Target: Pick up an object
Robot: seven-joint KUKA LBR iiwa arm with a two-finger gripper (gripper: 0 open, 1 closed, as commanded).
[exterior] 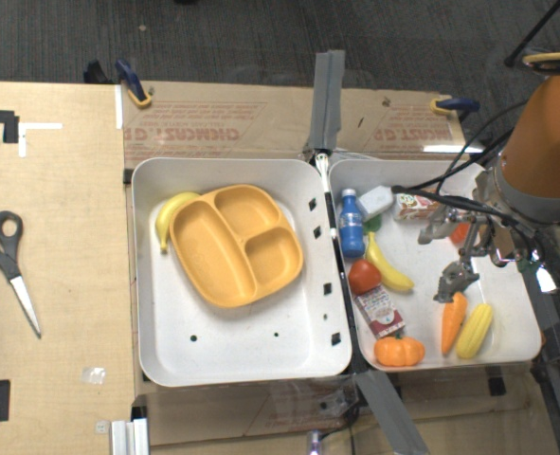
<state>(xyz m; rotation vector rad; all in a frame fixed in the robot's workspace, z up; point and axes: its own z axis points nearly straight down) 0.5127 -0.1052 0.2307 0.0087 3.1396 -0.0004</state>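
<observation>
Dark carpet behind; pale wood counter (52,254) carries two white bins. Left bin (166,349) holds an orange divided plate (237,245) with a banana (171,214) at its edge. Right bin (516,344) is crowded: carrot (451,322), corn cob (476,330), blue bottle (352,224), tomato (364,276), second banana (389,265). End effector (457,281) hovers just above the carrot's top; cannot tell how far open it is, nothing seen held. Risk: carrot and corn lie touching, so a descent could strike both, wedge, or nudge the carrot aside and close empty.
</observation>
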